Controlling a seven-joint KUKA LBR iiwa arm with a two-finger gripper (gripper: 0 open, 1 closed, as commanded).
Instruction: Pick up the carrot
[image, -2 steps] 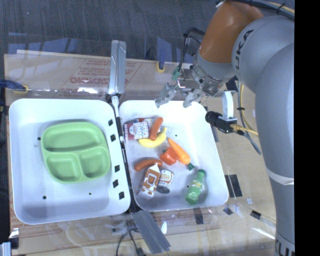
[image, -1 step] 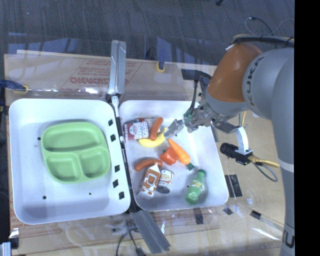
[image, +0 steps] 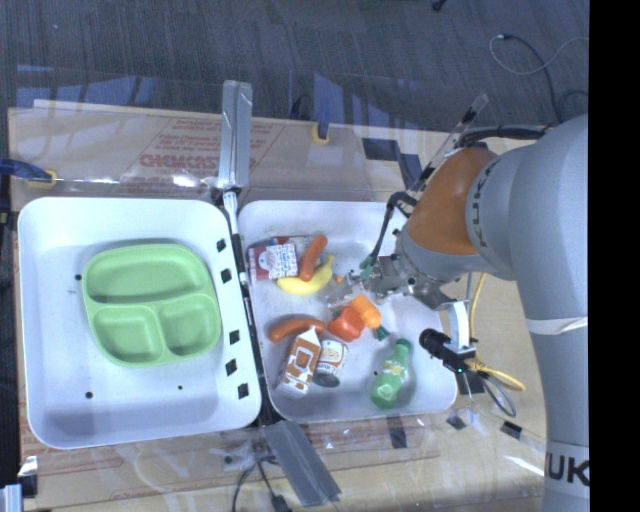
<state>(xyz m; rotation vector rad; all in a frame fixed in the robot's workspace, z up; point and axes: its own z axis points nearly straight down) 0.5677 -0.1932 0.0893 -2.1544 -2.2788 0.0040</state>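
Note:
The carrot (image: 313, 256) is a short orange stick lying at a slant in the upper left part of the right bin (image: 420, 222). It rests between a red packet (image: 273, 260) and a yellow banana (image: 305, 284). My gripper (image: 355, 287) hangs low over the middle of that bin, a little right of and below the carrot and just above an orange pepper (image: 355, 319). Nothing shows held in the gripper. The grey arm with its orange band (image: 445, 210) covers the bin's right side.
The right bin also holds a reddish sausage (image: 294, 326), two small cartons (image: 300, 360) and a green bottle (image: 392, 374). In the left bin (image: 40, 300) lies a green divided plate (image: 150, 303). A metal divider (image: 236, 140) stands between the bins.

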